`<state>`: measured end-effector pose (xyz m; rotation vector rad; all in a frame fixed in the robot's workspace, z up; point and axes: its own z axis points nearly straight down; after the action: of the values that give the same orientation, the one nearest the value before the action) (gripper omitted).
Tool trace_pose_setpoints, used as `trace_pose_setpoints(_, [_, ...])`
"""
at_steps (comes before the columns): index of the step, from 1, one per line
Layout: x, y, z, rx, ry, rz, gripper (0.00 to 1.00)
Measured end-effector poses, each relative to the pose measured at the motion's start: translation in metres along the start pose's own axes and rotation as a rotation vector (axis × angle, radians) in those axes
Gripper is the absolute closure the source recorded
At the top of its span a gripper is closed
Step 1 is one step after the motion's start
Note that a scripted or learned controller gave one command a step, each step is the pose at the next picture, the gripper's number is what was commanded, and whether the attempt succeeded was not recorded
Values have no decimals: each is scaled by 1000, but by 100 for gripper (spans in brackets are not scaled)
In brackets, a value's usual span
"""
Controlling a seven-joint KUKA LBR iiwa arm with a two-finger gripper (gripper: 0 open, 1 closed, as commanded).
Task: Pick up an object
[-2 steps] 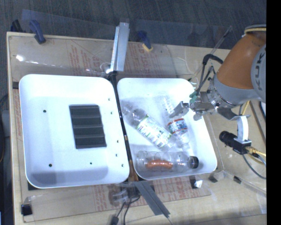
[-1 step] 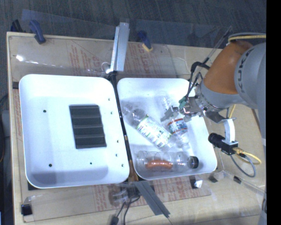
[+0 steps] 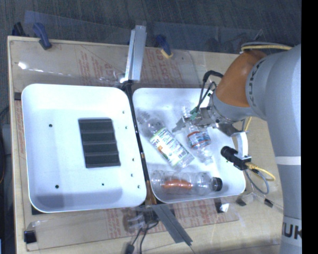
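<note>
I'm reaching in from three o'clock, my grey arm (image 3: 278,105) with its orange band bent over the right bin (image 3: 230,187). My gripper (image 3: 197,121) is down among the bottles near the middle of that bin, right above a small clear bottle with a blue and red label (image 3: 201,142). Whether I've got anything pinched, I can't tell from up here. At eight o'clock from my gripper lies a bottle with a white and green label (image 3: 169,146), slanted. Along the bin's six o'clock wall rests a clear bottle with orange inside and a dark cap (image 3: 184,183), on its side. Over at nine o'clock, the left bin (image 3: 42,142) carries a dark ribbed block (image 3: 99,142) near its centre.
</note>
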<state>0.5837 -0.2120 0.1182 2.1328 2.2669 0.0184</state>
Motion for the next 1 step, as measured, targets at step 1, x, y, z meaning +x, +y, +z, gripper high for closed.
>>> trace_pose_setpoints(1, [-4,9,6,2,-3,-55,0])
